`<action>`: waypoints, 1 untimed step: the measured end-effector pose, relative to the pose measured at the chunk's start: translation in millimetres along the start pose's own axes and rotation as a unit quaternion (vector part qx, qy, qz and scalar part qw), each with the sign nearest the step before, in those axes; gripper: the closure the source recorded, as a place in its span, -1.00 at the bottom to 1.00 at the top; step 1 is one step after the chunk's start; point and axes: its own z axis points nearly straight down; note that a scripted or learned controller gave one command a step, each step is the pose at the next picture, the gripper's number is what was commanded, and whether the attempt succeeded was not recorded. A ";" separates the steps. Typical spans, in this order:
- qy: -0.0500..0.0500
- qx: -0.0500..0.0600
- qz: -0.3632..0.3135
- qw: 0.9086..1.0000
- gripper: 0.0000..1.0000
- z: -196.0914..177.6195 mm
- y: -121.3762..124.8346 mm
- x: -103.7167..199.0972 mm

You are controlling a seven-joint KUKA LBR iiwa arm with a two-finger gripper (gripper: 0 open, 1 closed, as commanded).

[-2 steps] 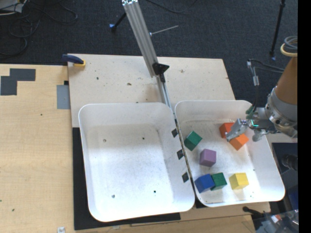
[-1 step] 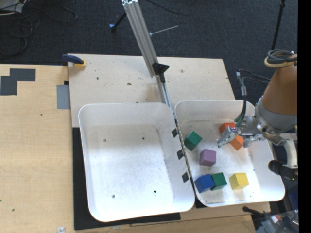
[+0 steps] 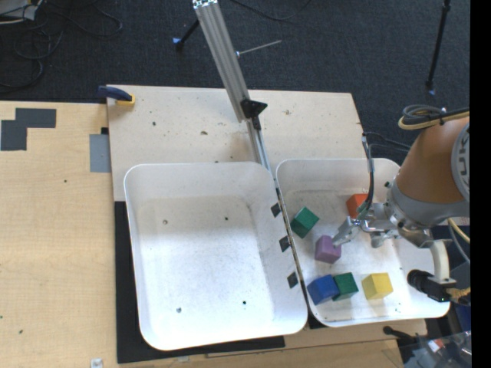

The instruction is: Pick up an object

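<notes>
**Gripper low over right bin — finger state undetermined**

Two-finger metal gripper (image 3: 347,233) sits just beside the small purple block (image 3: 327,248) in the right white shallow bin (image 3: 383,310); spread or closed cannot be told. Around the purple block — green cube (image 3: 304,221) above-left, blue cube (image 3: 323,288) below, yellow cube (image 3: 377,285) below-right.

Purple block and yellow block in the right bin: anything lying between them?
In the camera view, the stretch from the purple block to the yellow block is bare white bin floor; the small green block sits just below that line.
</notes>
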 end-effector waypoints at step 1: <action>-0.004 -0.016 -0.001 1.000 -1.00 20.6 7.8 -2.0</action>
